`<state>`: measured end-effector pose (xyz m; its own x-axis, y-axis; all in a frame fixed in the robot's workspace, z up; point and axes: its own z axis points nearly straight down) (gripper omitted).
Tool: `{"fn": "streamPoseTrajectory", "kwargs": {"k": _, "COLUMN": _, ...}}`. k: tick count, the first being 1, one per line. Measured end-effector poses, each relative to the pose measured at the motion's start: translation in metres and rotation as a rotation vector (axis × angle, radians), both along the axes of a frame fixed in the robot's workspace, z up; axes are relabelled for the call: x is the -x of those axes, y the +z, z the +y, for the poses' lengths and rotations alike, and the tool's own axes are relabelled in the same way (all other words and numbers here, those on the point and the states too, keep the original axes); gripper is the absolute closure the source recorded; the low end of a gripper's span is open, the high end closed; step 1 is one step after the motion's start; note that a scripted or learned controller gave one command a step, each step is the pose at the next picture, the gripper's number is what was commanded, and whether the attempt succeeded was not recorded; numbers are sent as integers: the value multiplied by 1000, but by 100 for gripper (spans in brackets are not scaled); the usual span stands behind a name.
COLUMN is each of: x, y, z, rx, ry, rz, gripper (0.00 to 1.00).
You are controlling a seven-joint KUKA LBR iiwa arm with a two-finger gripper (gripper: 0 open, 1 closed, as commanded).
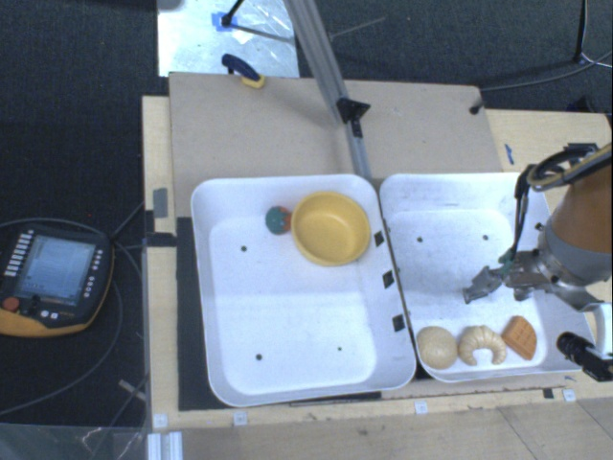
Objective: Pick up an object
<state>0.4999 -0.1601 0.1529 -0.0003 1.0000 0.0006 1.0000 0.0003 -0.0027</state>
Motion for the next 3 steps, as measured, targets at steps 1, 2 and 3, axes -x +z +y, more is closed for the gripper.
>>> {"fn": "streamPoseTrajectory", "kwargs": {"k": 1, "x": -6, "y": -60, "z": 1, "rx": 0, "ry": 0, "rz": 1, "gripper": 0}}
{"fn": "streamPoseTrajectory", "kwargs": {"k": 2, "x": -6, "y": -63, "z": 1, "rx": 1, "ry": 0, "rz": -3, "gripper": 0}}
{"fn": "streamPoseTrajectory", "kwargs": {"k": 3, "x": -7, "y": -52, "z": 1, "rx": 1, "ry": 0, "rz": -4, "gripper": 100}}
